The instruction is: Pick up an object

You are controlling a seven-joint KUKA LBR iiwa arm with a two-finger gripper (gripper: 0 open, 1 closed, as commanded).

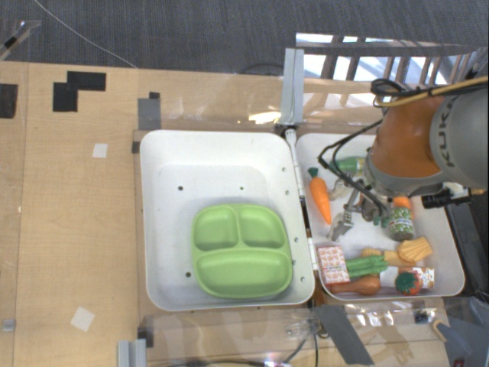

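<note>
Camera view puts our gripper (344,224) low in the right bin (458,270), just right of the carrot (320,196), grasping nothing; whether it is spread we cannot tell. Next we must close on one toy.

"KU" lettering on arm (451,140)

Bright, even overhead light; soft shadows inside the shallow white left bin (160,205). Glare streaks the clear plastic strip (260,117) behind it and the bench's front edge. Focus slightly soft, details grainy
</note>
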